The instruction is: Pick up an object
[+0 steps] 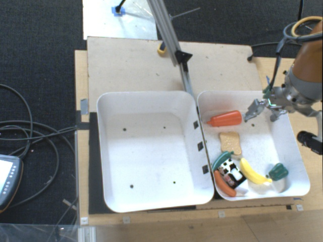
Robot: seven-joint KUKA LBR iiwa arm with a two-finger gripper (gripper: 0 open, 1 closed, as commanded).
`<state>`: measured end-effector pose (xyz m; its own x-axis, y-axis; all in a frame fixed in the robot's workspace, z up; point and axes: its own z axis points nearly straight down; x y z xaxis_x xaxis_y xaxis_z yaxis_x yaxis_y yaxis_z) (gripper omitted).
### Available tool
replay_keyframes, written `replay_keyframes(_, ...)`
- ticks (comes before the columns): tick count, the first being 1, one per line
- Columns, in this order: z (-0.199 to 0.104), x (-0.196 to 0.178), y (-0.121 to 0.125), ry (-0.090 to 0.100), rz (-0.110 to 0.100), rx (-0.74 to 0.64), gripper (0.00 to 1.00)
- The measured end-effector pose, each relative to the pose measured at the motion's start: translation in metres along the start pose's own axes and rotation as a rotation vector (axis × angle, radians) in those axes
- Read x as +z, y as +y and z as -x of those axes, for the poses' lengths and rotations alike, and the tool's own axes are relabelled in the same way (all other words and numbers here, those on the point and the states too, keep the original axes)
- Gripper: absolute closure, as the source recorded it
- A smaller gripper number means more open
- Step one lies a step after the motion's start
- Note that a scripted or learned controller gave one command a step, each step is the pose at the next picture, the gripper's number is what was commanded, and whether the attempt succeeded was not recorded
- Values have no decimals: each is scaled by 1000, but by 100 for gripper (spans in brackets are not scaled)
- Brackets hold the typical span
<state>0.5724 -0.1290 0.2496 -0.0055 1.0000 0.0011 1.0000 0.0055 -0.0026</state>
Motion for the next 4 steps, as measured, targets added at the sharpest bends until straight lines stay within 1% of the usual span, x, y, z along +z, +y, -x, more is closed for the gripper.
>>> replay_keyframes(1, 0, -2, 1, -1, 4, 2, 0)
replay_keyframes(2, -1, 40, -3, -1, 0, 5, 0)
replay_keyframes(4, -14, 145, -20, 1, -2, 4, 0)
